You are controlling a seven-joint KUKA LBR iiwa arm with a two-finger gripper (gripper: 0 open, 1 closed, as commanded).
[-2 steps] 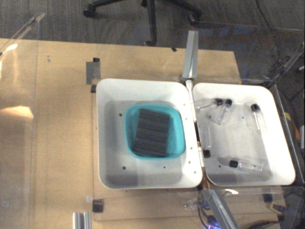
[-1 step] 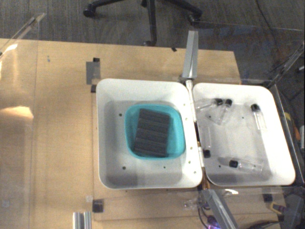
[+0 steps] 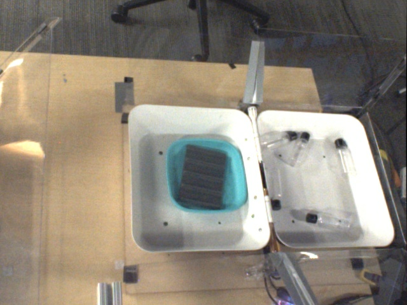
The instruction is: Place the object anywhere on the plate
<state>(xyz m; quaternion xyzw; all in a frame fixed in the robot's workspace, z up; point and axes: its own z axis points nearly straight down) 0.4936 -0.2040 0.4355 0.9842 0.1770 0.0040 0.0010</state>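
Clear plastic tubes [image 3: 321, 219]; ribbed dark block [image 3: 203, 177] on teal plate [image 3: 236, 170].

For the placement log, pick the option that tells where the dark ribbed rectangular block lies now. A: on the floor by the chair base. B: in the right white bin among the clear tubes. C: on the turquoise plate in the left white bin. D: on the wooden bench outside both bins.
C: the dark ribbed rectangular block lies flat on the turquoise plate, inside the left white bin.
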